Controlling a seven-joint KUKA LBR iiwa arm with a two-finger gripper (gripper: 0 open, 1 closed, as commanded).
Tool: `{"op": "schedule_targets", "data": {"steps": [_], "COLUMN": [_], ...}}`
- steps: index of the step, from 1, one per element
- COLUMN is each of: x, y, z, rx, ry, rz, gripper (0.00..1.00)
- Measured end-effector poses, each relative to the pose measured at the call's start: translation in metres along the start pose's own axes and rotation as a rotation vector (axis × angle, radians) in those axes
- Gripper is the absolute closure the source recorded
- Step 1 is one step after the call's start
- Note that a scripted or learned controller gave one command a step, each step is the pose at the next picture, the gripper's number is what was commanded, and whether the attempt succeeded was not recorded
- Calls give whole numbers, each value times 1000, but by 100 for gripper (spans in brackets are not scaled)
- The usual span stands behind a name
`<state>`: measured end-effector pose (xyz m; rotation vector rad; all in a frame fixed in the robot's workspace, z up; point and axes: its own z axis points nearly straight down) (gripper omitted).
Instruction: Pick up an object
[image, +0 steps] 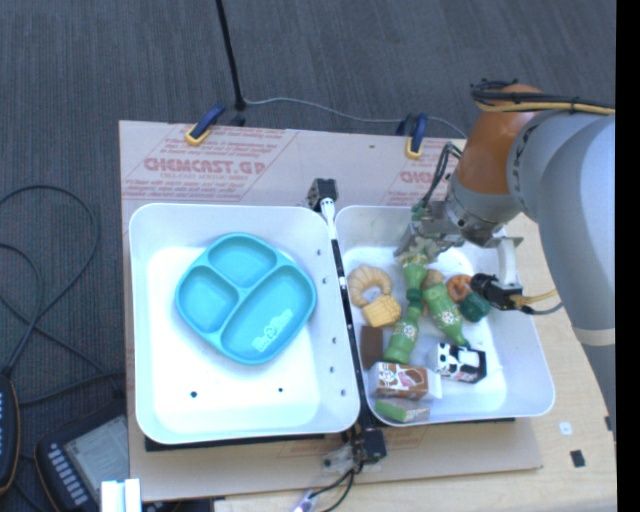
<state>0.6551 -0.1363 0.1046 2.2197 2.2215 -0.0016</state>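
— While the arm reaches in over the right bin, where do we see the claw?
— We see it low at the bin's far end, above the toy pile. We cannot tell how far it is open, nor whether it has hold of anything; the wrist hides that.
— What lies nearest it?
— Just below the claw, toward us, stands a green bottle, and beside that a second green bottle whose long axis slants down and to the right, ending near a dark green cap. A third bottle lies further toward us, its long axis nearly straight up the bin, slightly tilted.
— And to the claw's left?
— A croissant and a corn cob, close to the divider. Far toward us from the claw lie a brown carton and a black-and-white cow.
— Beyond the divider?
— Well left of the claw, a blue plate sits in the left bin.
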Motion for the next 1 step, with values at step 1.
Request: {"op": "schedule_targets", "data": {"steps": [1], "x": [33], "y": [-25], "z": [-109], "rx": [-2], "ry": [1], "rz": [-1], "gripper": [100]}}
